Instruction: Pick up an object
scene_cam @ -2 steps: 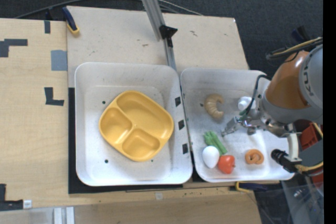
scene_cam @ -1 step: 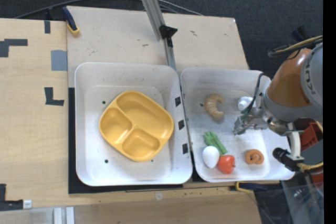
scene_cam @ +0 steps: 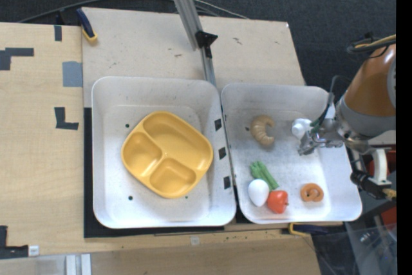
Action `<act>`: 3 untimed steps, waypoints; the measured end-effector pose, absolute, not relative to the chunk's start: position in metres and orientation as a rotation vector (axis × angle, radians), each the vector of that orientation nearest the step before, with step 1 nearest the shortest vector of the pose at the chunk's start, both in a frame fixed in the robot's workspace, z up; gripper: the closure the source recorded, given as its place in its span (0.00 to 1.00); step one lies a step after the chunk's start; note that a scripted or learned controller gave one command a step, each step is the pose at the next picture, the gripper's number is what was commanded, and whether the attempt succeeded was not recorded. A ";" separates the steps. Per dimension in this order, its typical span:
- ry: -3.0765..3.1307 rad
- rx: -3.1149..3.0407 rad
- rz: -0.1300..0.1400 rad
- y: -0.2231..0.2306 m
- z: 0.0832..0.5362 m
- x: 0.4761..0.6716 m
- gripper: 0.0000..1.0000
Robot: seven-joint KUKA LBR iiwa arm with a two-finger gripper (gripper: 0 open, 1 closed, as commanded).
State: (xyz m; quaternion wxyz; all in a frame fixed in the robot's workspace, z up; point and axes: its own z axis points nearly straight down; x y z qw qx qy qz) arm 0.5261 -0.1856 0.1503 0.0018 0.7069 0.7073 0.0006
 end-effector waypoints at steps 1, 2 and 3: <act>2.221 2.218 0.002 -0.188 0.193 0.528 1.00; 2.221 2.217 0.002 -0.188 0.230 0.529 1.00; 2.228 2.218 -0.001 -0.141 0.229 0.516 1.00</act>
